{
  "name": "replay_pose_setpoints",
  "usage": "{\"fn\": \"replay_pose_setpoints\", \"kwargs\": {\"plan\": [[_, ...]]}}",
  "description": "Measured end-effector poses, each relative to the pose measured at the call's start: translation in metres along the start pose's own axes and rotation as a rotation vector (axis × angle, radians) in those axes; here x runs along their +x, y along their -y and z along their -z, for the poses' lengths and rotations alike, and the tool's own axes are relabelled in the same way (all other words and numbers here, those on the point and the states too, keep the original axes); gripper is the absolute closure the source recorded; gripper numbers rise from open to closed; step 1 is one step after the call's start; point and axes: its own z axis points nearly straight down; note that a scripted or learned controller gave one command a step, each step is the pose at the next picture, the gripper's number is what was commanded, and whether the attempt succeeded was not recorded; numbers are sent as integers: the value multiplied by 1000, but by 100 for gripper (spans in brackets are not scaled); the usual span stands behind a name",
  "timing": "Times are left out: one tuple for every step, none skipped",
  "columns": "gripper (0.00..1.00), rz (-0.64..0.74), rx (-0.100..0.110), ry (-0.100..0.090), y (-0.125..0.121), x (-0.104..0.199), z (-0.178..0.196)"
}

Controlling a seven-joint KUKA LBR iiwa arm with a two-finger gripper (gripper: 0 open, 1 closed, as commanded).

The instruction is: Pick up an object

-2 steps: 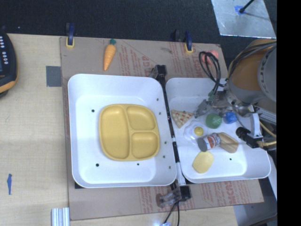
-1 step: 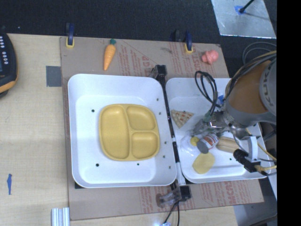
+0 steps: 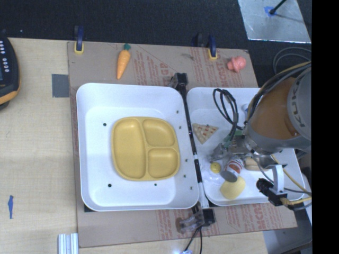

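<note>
The left bin [image 3: 90, 142] offers open floor all round the yellow divided plate [image 3: 145, 147], widest at 9 and 6 o'clock. The right bin [image 3: 204, 102] is crowded: the arm [image 3: 278, 115] covers its 3 o'clock half, a black cable [image 3: 226, 107] loops at 12, and a pizza slice [image 3: 204, 132], small can [image 3: 233, 168] and yellow pieces [image 3: 232, 187] fill 9 to 6 o'clock

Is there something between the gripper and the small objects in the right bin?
Nothing visible. The gripper hangs low in the right bin, directly beside the small can, yellow ball and yellow disc.
</note>
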Motion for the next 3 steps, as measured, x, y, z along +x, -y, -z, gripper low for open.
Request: {"fn": "replay_pose_setpoints", "kwargs": {"plan": [[0, 5, -14, 5, -98, -42, 50], [0, 4, 11, -19, -97, -82, -2], [0, 10, 14, -32, -109, -94, -2]]}}
